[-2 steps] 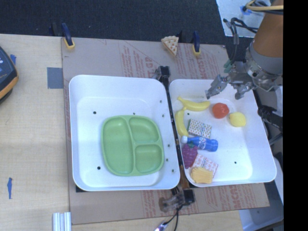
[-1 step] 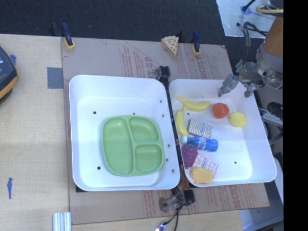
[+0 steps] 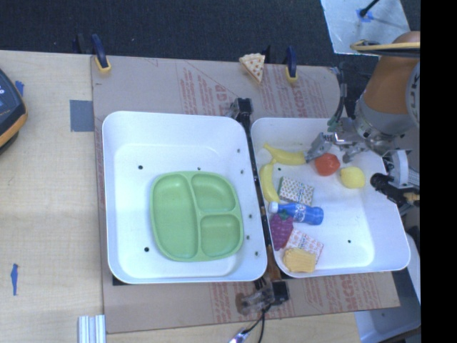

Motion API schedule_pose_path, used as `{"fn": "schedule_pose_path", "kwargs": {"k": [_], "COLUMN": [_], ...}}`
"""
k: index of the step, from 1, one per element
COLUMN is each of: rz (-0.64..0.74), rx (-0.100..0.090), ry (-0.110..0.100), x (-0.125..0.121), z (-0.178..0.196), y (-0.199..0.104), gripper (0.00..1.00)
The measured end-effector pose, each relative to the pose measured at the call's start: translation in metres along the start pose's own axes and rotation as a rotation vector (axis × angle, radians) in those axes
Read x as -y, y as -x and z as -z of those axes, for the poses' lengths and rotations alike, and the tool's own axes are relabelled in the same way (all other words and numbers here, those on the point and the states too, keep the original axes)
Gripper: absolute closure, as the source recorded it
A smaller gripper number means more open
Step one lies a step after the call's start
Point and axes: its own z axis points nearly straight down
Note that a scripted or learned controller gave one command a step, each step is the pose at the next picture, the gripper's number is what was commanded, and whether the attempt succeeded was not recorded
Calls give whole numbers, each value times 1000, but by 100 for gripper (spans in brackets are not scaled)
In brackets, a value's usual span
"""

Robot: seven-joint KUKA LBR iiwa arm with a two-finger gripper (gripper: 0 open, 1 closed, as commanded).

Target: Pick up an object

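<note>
Toy foods (image 3: 327, 164) in right bin (image 3: 371, 252)

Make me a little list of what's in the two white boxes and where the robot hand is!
left bin: holds a green divided plate
right bin: holds toy food and a bottle
near the gripper: red ball-shaped fruit, yellow lemon
along the right bin's left side: two bananas, checkered packet, blue bottle, purple grapes, yellow waffle-like piece
gripper: over the right bin's top edge, just above the red fruit
holding anything: nothing visible between the fingers
outside the bins: a pizza-slice toy on the board
</note>
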Motion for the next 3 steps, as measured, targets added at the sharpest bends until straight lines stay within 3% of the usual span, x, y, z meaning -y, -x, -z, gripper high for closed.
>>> {"fn": "schedule_pose_path", "kwargs": {"k": [1, 2, 3], "rz": [-1, 0, 3], "rx": [1, -1, 0], "ry": [8, 0, -1], "x": [38, -29, -29], "z": [-41, -43, -32], "y": [-13, -24, -23], "gripper": [0, 0, 100]}}
